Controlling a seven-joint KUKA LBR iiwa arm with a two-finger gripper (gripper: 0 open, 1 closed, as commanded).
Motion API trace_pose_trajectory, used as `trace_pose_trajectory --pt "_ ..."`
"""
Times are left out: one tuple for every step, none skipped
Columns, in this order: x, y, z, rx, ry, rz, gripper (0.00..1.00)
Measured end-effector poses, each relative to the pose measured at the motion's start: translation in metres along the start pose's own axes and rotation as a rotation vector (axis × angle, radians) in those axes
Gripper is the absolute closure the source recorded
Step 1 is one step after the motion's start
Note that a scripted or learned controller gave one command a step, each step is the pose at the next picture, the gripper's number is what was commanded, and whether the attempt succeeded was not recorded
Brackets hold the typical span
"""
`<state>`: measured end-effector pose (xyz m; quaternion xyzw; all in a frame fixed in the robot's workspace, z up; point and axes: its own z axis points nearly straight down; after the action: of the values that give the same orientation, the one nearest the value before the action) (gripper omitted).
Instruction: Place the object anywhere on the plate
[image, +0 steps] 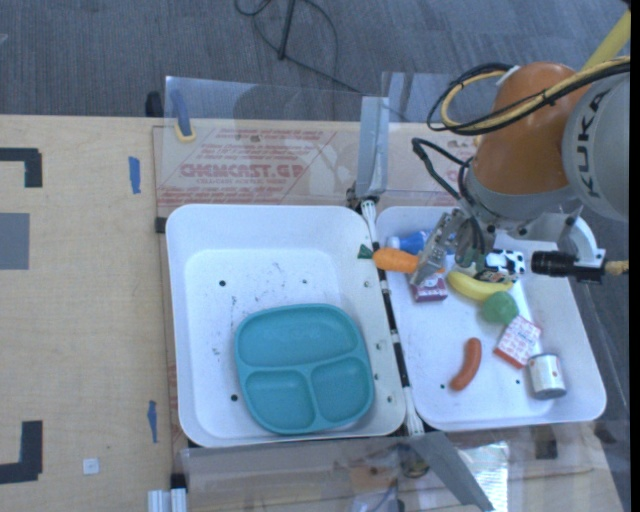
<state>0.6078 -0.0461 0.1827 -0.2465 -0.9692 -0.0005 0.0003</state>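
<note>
A teal divided plate (300, 365) lies in the left white bin (200, 250), toward its front. My gripper (445, 255) hangs low over the upper left part of the right bin (580, 390). It is just above a small maroon and white box (430, 291). An orange carrot (396, 261) lies to its left, and a yellow banana (478, 287) to its right. I see nothing clearly held in the gripper. The wrist hides what lies directly beneath it.
The right bin also holds a blue item (408, 241), a green ball (497, 307), an orange sausage (466, 363), a red and white packet (517, 341), a silver can (545, 374) and a small black and white figure (512, 263). A raised divider (392, 340) separates the bins.
</note>
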Motion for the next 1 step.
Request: trace_pose_trajectory --pt "0.0824 0.0325 0.0005 0.001 0.003 -0.233 1.00"
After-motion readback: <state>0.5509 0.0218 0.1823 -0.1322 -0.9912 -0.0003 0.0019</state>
